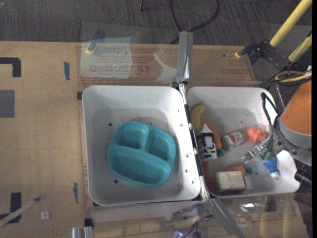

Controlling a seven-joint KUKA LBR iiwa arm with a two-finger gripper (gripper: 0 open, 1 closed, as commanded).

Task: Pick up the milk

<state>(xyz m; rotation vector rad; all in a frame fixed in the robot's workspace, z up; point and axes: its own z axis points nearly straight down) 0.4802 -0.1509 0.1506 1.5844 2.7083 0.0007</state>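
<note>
The gripper [257,151] hangs apparently open near the right bin's [233,94] right wall; crowded toys may block the milk [207,146].

My arm [298,125] grey, a wide orange band above the wrist, black cable beside it, small metal gripper [256,151] with greenish tips

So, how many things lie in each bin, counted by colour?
Left bin:
teal plate: 1
Right bin:
yellow: 1
orange: 3
white and black: 1
other: 3
Total: 9
</note>
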